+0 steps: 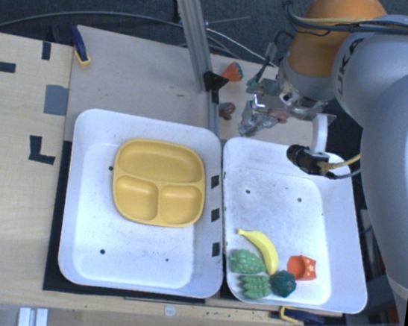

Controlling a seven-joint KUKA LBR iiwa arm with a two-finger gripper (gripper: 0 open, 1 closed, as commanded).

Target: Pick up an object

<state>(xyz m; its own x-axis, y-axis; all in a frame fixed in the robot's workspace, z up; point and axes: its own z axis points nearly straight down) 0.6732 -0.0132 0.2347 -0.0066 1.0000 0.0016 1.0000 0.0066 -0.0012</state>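
In the right bin [296, 202], near its front edge, lie a yellow banana [261, 247], a light green bumpy piece [246, 262], a smaller green piece [255, 285], a dark green round piece [282, 284] and a red block [302, 267]. My gripper [254, 120] hangs high above the back left corner of that bin, far from these objects. Nothing shows between its fingers.
The left bin [80, 239] holds a yellow divided plate [160, 182]. A slanted metal post [195, 37] rises behind the bins. Small orange and brown pieces [233, 71] lie on the bench beyond them. The arm's grey bulk fills the right side.
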